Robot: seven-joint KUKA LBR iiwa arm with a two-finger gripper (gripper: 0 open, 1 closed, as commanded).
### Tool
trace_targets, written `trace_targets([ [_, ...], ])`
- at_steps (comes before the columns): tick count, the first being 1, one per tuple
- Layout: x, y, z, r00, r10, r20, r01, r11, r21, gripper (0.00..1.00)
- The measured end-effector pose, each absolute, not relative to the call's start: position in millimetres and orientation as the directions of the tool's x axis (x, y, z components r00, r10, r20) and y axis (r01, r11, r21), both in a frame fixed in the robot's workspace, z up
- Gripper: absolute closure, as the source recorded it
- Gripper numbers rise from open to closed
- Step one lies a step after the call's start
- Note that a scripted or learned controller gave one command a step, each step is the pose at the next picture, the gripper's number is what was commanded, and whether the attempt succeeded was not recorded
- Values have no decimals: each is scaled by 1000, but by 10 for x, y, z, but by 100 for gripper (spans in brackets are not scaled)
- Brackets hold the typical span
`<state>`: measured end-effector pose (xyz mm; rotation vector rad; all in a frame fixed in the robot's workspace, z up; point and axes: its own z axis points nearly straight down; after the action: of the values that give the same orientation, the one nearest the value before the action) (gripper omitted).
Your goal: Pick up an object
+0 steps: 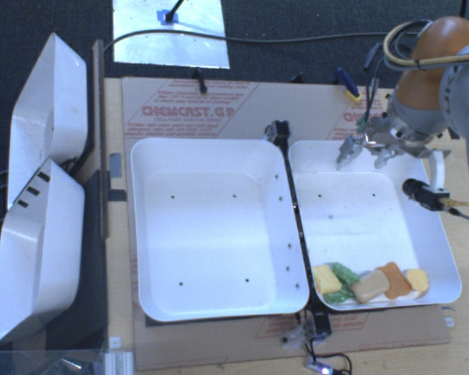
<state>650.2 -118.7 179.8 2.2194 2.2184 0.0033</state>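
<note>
From above, the arm (445,69) reached in from the right, and its gripper (364,153) hung over the far edge of the right bin (352,209). The fingers (346,152) were spread apart, and nothing was between them.

The things to pick were all at the near end of that bin, well apart from the gripper. They lay in a tight row: a yellow block (326,278), a green thing (344,275), a tan block (370,287), an orange block (394,280) and a small yellow piece (417,280). Most were touching each other. The left bin (211,233) sat beside it on the tabletop (219,108).

I thought the grab could easily go wrong. The blocks were packed so close that a finger might land on top of one and just push it. They were also right against the bin's wall, so a finger might bump the wall. The gripper might close on two at once, or on none.
</note>
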Motion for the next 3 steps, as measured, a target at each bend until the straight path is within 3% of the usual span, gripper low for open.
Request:
trace_targets([
  [1, 5882, -899, 935, 0, 1000, -1, 1000, 0, 4, 0],
  [2, 5872, -1359, 1457, 3, 1000, -2, 1000, -3, 5, 0],
  [3, 5171, -922, 1673, -2, 1000, 1, 1000, 2, 0, 0],
])
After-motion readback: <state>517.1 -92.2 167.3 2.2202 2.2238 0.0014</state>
